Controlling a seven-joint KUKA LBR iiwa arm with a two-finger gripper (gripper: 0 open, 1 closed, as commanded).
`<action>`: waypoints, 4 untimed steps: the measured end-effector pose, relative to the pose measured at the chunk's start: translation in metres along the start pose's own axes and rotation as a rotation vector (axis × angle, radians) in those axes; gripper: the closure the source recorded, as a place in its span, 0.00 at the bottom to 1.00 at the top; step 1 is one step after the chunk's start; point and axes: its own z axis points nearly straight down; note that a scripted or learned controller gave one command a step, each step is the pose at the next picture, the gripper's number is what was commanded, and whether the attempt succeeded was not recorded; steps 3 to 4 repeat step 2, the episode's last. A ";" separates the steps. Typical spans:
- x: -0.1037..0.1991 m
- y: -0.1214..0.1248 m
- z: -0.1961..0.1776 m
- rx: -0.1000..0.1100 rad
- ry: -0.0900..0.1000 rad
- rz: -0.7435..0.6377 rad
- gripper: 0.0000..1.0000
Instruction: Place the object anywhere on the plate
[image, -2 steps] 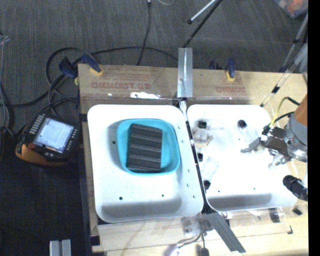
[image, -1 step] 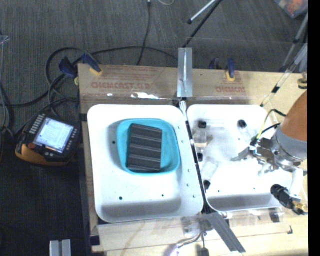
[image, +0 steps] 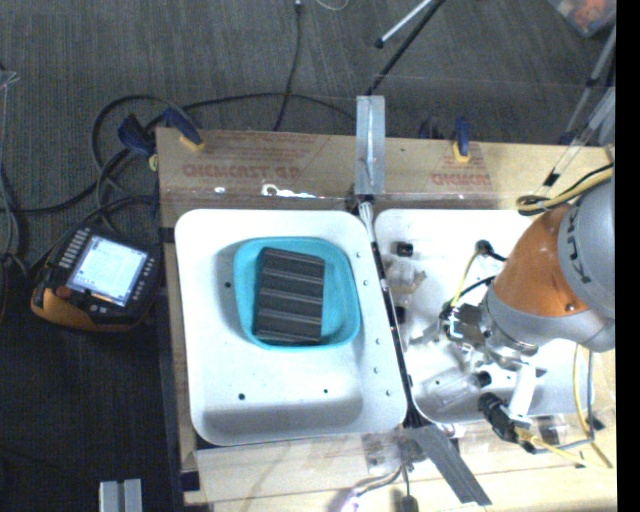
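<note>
Turquoise and square, the plate (image: 345, 300) lies in the left bin (image: 200, 400), and a dark grey ribbed object (image: 291, 294) rests flat on its middle, nearly covering it so only the plate's rim shows around the block. The arm (image: 560, 280), grey with its orange band, leans in from the right over the right bin (image: 430, 225) and hides much of that bin's floor. The end effector (image: 470, 330) hangs low over that bin, well apart from the plate, among cables and brackets; whether its fingers are apart or together cannot be made out. A few small dark bits lie near the right bin's upper left corner, too small to tell what they are. On the desk (image: 250, 165) a clear upright post (image: 370, 140) stands at the back between the bins. A handheld screen unit (image: 100, 275) sits on the carpet at the left, with black cables (image: 130, 110) looping around it.
</note>
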 end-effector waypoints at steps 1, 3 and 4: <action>-0.034 0.012 -0.065 0.000 0.000 -0.253 0.00; 0.026 -0.009 -0.020 -0.013 -0.019 -0.274 0.00; 0.026 -0.009 -0.020 -0.013 -0.019 -0.274 0.00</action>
